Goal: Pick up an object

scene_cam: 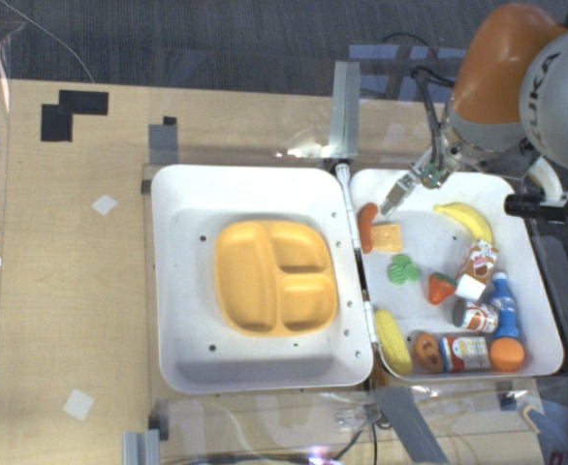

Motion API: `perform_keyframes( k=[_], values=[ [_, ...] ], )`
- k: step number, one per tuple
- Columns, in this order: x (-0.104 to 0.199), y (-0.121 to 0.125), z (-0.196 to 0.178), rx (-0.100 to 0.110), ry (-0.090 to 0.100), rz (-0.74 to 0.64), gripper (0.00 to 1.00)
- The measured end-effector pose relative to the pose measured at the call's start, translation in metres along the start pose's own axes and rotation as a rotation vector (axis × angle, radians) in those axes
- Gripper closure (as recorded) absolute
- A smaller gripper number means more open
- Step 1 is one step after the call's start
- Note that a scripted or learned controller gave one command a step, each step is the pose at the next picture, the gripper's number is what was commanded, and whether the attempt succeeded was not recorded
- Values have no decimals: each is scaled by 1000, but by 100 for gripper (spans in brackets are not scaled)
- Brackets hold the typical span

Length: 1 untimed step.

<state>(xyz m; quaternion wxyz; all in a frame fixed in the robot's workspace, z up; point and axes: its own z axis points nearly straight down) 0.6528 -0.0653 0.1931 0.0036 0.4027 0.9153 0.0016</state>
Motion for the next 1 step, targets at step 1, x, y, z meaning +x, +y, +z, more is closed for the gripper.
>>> perform_keyframes(
  k=[1],
  values=[
    [-6,-34,94,7,6,116,0]
  ],
)
